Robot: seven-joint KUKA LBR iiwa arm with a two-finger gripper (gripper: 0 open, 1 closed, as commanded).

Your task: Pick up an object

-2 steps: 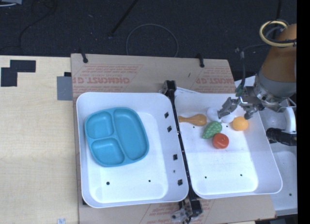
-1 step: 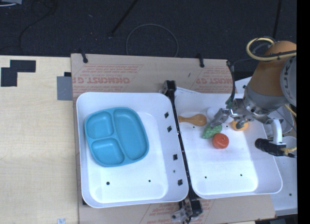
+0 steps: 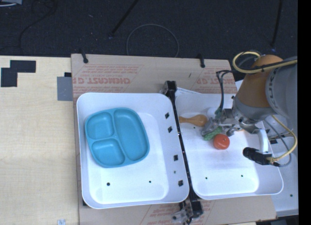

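Dark carpet with loose cables fills the back of the room; nearer, a pale wooden surface (image 3: 34, 136) carries a cardboard sheet (image 3: 126, 76) printed with reversed red lettering. Two shallow white bins sit on it side by side, joined along a black clamp strip (image 3: 176, 136).

Left bin (image 3: 97, 190): holds a blue divided plate (image 3: 116, 136) with three compartments, lying flat toward the bin's upper left. Nothing sits on the plate.

Right bin (image 3: 228, 180): objects cluster in its upper half. A tan wooden spoon-like piece (image 3: 193, 119) lies near the dividing strip, its rounded end toward the right. Just beside it to the right is a small green item (image 3: 210, 132), shape hard to make out. A red round object (image 3: 221, 142), tomato-like, rests on the bin floor just below and right of the green item.

Arm (image 3: 265, 90) enters from the right, orange band and yellow cable loop showing above the wrist. Its gripper (image 3: 224, 122) is down over the cluster, directly above the green item and the red object. The tool's body hides the tips, so whether the fingers are spread or closed I cannot tell. The red object looks to be lying on the bin floor, not visibly between anything.
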